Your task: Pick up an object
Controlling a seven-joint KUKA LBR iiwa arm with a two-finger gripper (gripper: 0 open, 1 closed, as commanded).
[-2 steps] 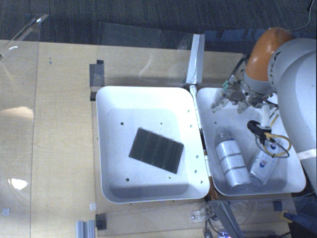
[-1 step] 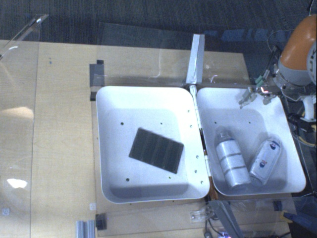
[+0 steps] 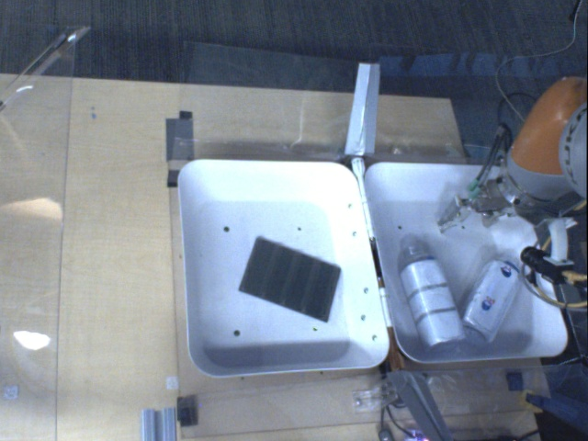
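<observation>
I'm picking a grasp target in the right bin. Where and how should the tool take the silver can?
Grip the silver can across its round body near mid-length, coming from above. It lies on its side, and the white bottle close on its right probably leaves little finger room.

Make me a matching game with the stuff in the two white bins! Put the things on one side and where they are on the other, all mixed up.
Things:
1. dark ribbed rectangle
2. silver can
3. small white bottle
4. gripper

Places:
A. right bin, lying beside the bottle
B. above the far part of the right bin
C. left bin, lying flat
D. right bin, nearest the right wall

Pairs: 1-C, 2-A, 3-D, 4-B
</observation>
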